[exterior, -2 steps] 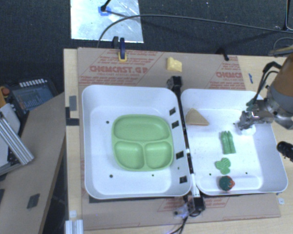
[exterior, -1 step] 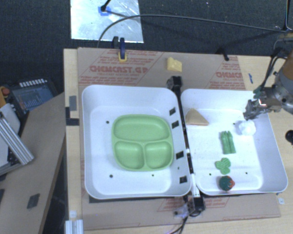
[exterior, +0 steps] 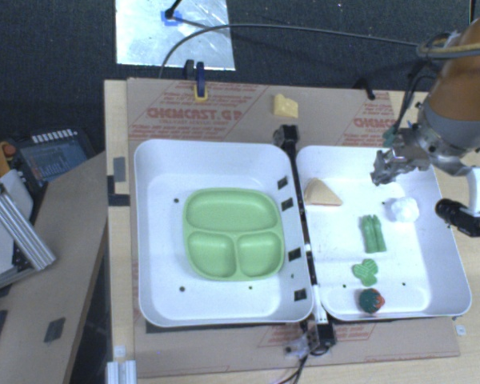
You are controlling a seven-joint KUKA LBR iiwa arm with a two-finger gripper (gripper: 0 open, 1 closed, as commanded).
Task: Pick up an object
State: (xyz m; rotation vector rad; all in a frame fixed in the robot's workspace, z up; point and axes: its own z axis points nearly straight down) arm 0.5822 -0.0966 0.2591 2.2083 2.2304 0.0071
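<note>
a white lump (exterior: pixel 401 209), green sticks (exterior: pixel 372 234), a tan wedge (exterior: pixel 322 193) and two small green pieces lie apart in the right bin (exterior: pixel 444 294). the gripper (exterior: pixel 386 171) hangs above the bin's far side near the white lump, its grip too dark to tell. the left bin (exterior: pixel 156 166) holds a green divided tray (exterior: pixel 230 234).

The grey arm with its orange band (exterior: pixel 464 86) is cut off by the right edge. The dark two-finger gripper (exterior: pixel 386 169) is too small and blurred to read its jaws.

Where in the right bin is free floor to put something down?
In the right bin, bare floor lies along the left wall below the tan wedge. The right half is crowded: white lump, green sticks, green piece, round toy.
</note>
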